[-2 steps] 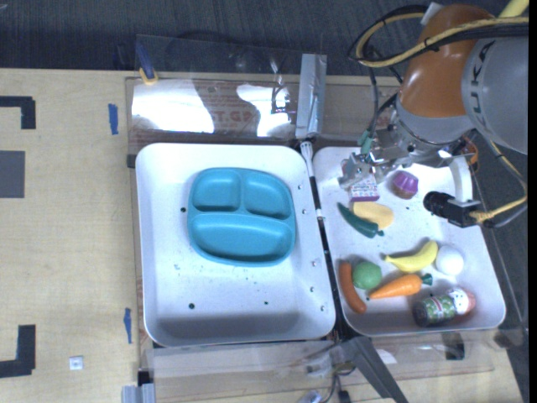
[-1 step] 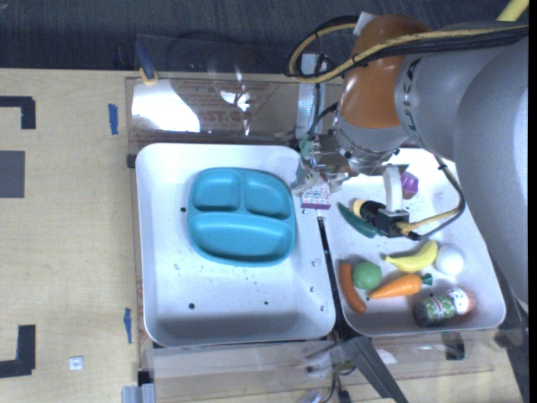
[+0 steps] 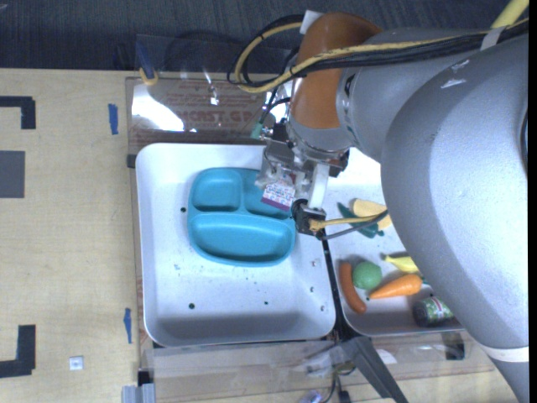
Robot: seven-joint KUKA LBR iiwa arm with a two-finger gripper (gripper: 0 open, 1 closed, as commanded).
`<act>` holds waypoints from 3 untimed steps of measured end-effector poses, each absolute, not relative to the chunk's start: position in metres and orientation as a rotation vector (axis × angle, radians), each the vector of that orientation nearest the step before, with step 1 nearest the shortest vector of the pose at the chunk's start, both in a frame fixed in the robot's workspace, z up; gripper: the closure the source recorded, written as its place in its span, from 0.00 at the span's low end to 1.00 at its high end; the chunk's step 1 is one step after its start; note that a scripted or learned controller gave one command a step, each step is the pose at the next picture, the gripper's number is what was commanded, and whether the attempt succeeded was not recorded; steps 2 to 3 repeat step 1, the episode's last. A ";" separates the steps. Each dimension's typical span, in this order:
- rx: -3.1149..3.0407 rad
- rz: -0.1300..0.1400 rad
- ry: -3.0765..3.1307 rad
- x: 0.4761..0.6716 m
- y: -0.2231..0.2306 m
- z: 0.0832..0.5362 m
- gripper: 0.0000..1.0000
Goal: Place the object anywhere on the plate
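Observation:
A blue divided plate (image 3: 239, 217) lies in the left white bin (image 3: 168, 292). My gripper (image 3: 290, 198) hangs over the plate's right rim, reaching in from the upper right. Between its fingers sits a small white object with a magenta label (image 3: 278, 194), and the gripper is shut on it. The object is right above the plate's right-hand edge, next to the small upper compartment. I cannot tell whether it touches the plate.
The right bin (image 3: 394, 326) holds a yellow banana-like piece (image 3: 367, 208), a green ball (image 3: 367, 275), an orange carrot (image 3: 396, 287), a red-brown piece (image 3: 351, 292) and a dark can (image 3: 431, 311). The grey arm covers most of the right side.

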State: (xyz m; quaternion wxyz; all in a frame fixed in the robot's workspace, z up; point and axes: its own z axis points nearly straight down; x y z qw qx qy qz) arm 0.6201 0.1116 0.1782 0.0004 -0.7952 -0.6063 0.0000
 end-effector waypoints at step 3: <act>-2.501 0.000 -1.903 0.621 0.110 0.179 0.00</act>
